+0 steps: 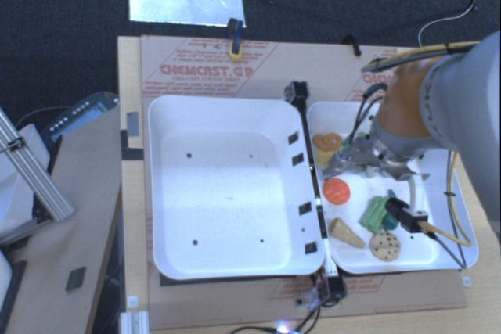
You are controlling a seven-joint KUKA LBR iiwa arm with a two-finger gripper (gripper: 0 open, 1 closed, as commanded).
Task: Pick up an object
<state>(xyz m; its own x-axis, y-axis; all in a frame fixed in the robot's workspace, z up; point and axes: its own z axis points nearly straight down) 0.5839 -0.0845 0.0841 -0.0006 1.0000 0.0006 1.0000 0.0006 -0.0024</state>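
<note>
The right bin [448, 192] holds several small objects. An orange pretzel-shaped piece [327, 142] lies near its far left corner. A red-orange round piece [337, 191] sits below it. A green piece [375, 213], a tan cone [345, 231] and a brown cookie [384, 246] lie toward the front. My gripper [350, 159] hangs low over the bin, between the pretzel and the round piece, just right of both. The wrist's bulk hides its tip.
The left bin [227, 184] stands beside the right one, with a black clip strip [309, 176] along the shared wall. A black fitting with a yellow cable [415, 219] trails from the arm over the right bin's front right part.
</note>
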